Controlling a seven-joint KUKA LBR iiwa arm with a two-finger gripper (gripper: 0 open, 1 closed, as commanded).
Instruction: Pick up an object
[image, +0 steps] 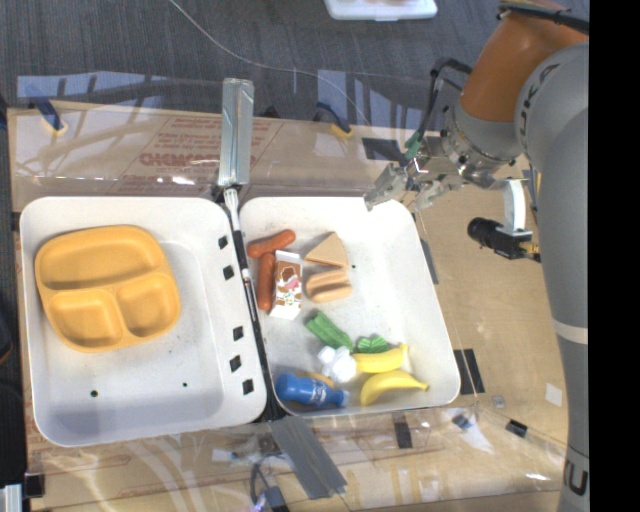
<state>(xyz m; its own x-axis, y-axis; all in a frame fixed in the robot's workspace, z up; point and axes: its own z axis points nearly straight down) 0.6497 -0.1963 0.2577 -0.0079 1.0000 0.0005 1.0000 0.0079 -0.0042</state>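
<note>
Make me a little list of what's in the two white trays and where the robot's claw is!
left tray: one yellow plate with three sections
right tray: toy food in a pile
near the divider: two sausages and a small carton
middle: sandwich wedge above a hot dog bun
front: two bananas, a green veggie, a blue bottle lying down
claw: above the right tray's back corner, holding nothing
task: nothing picked up yet
</note>
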